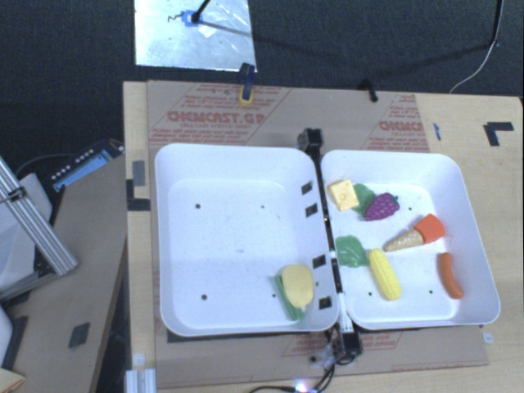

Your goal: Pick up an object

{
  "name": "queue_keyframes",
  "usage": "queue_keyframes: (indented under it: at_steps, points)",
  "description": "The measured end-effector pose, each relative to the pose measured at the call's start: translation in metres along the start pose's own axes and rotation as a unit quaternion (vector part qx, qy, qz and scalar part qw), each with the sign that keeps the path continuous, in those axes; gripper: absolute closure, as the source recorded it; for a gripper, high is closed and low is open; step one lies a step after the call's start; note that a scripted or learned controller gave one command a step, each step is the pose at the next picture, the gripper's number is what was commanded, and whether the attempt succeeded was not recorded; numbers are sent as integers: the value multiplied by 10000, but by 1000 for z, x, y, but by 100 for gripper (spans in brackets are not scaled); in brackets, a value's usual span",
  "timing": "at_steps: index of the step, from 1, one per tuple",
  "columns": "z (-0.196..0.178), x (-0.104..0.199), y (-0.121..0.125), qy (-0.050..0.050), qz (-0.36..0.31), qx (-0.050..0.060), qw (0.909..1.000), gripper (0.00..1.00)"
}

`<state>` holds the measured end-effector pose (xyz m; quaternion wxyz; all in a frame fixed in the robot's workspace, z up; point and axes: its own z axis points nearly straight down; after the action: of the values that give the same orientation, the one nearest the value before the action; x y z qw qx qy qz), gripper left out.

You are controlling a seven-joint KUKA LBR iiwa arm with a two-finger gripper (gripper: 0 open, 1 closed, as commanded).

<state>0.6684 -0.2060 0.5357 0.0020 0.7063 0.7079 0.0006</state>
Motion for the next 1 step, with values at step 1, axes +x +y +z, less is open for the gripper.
queue_keyframes:
  at_steps: [1]
  points:
    - [0,1,0,1,-18,5,10000,100]
